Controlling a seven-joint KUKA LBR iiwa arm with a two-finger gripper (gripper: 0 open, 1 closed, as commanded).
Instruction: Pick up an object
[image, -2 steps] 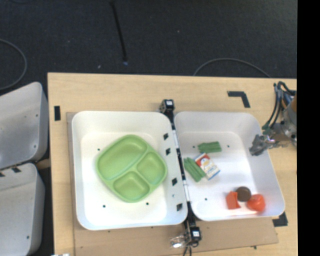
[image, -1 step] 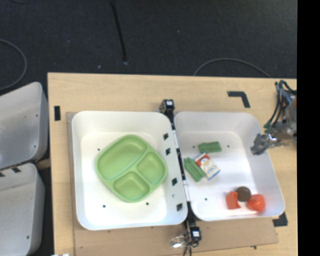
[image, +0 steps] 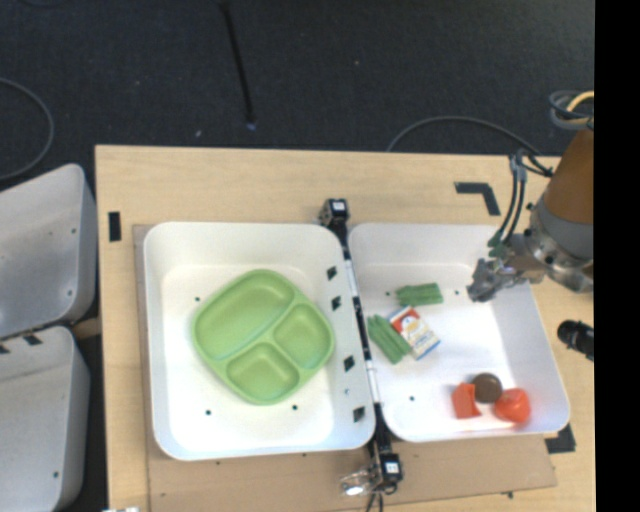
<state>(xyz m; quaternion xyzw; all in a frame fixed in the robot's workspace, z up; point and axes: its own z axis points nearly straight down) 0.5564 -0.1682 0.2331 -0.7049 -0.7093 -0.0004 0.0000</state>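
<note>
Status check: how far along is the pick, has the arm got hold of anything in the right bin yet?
Done: the gripper sits over the right bin, near its far right side. In hand: nothing visible. Left: the whole grasp. The two green blocks, small carton, brown ball and two orange-red pieces all lie on the bin floor, apart from the gripper.

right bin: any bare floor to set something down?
Yes. Right bin: bare along the far wall above the green block, and near the front between the box and the orange pieces. Crowded mid-bin around the box and green blocks, and the front right corner. End effector hangs over the right side.
</note>
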